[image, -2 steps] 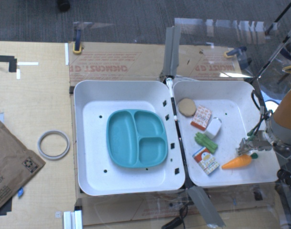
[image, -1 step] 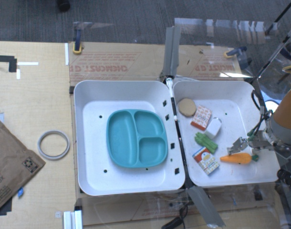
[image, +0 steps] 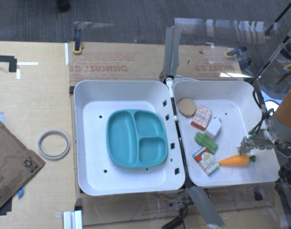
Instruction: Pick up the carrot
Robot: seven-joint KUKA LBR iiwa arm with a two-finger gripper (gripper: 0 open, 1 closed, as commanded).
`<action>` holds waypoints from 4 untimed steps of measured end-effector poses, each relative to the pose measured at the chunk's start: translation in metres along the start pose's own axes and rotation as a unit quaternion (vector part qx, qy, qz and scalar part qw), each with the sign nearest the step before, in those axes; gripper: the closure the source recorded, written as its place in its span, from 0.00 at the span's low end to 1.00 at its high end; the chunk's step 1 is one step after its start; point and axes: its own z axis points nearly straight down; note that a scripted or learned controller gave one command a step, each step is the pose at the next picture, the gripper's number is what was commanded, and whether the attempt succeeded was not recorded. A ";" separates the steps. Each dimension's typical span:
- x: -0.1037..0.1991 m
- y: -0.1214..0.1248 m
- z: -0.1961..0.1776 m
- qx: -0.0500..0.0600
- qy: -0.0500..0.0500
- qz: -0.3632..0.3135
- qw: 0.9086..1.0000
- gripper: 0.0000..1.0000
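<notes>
Where jaws (image: 248, 146) hover, a smooth, tapered orange carrot (image: 235, 161).

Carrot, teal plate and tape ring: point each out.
carrot (image: 234, 161), camera view, middle of its orange body
teal plate (image: 137, 138), camera view, divider ridge
tape ring (image: 42, 149), camera view, its left band
</notes>
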 end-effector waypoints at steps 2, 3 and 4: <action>0.040 -0.007 0.017 0.000 -0.006 0.234 0.972 0.00; 0.061 -0.008 0.018 0.001 -0.007 0.223 0.975 0.00; 0.060 -0.008 0.011 0.002 -0.007 0.223 0.975 1.00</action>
